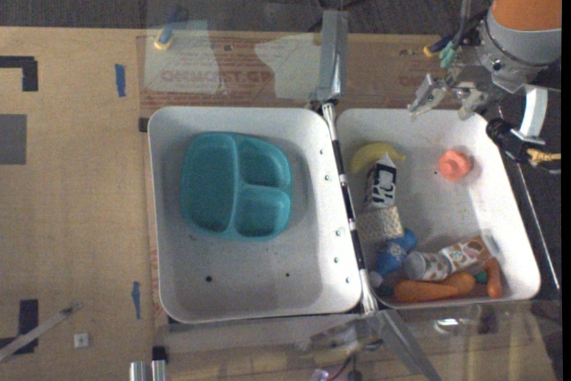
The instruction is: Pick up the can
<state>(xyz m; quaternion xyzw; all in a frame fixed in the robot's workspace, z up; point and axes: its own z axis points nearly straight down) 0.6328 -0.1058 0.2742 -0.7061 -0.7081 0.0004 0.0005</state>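
My fingers [443, 96] hang spread and holding nothing, above the far rim of the right bin [522, 223], at about one o'clock in the view. The can [443, 260] lies on its side near the bin's front wall, at roughly five o'clock, well apart from me. It is a smooth cylinder with a printed label and a grey end, so I judge it will roll; I would come down across its width, not along it. An orange carrot-shaped toy [434, 288] lies just beside it, and a blue toy [393, 252] sits near its grey end, leaving little room. Farther off, a teal divided plate [235, 185] rests in the left bin [169, 219] on the worktop [71, 192].
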